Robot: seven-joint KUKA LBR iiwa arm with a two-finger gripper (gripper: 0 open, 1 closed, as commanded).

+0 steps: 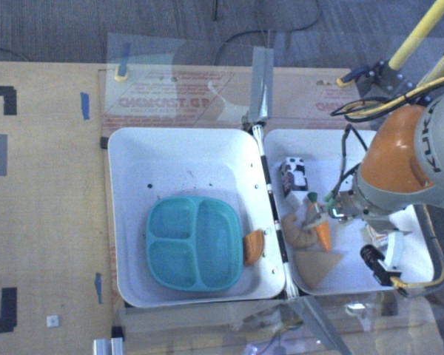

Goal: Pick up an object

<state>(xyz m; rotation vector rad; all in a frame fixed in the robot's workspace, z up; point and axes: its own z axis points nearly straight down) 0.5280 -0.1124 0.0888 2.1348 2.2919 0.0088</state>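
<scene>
**Hovering over the right bin, grip impossible to tell**

Reaching in from the right with the arm (398,160), grey with its orange band showing above the wrist. Holding the end effector (336,207) over the middle of the right bin (318,154), just to the right of a small cluster of things. Leaving its opening impossible to tell as wide or narrow, the wrist covering it from above.

Lying closest to it, just to its near left: an orange cone (323,236), touching a brown lump (302,231) on its left. Standing at the far end of that pair, a small green-tipped piece (311,197), too small to make out. Spreading toward the near wall below the cone, a tan sheet (315,266). Sitting apart at the far left of the same bin, close to the dividing wall, a black-and-white toy (294,176).

Resting in the near half of the left bin (177,161), a teal divided plate (194,243), with an orange piece (253,247) wedged between its right edge and the bin wall.

Carrying both bins side by side on the pale wooden counter (44,198).
</scene>
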